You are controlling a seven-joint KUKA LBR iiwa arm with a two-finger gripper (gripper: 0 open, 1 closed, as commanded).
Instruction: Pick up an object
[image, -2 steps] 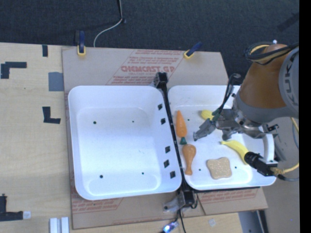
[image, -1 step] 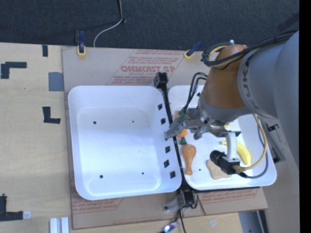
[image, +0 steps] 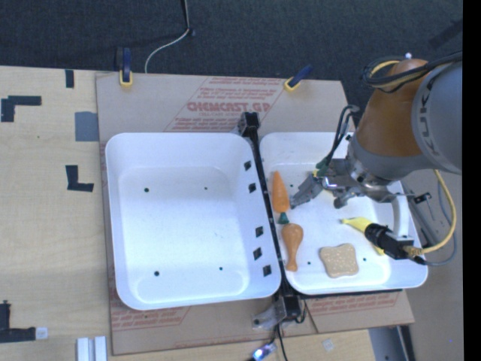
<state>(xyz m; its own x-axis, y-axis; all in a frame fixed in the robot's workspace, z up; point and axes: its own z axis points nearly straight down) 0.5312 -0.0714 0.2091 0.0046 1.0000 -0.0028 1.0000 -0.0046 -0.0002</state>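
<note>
End effector (image: 319, 190) hanging open over the right bin (image: 301, 147), gripping nothing, carrot (image: 279, 192) lying just left of it by the divider, drumstick (image: 291, 244) and toast (image: 339, 260) resting nearer the front

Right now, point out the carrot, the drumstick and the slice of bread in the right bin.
carrot (image: 279, 193): camera view, middle of its orange body.
drumstick (image: 291, 241): camera view, its thick upper end.
slice of bread (image: 339, 260): camera view, centre of the slice.
</note>
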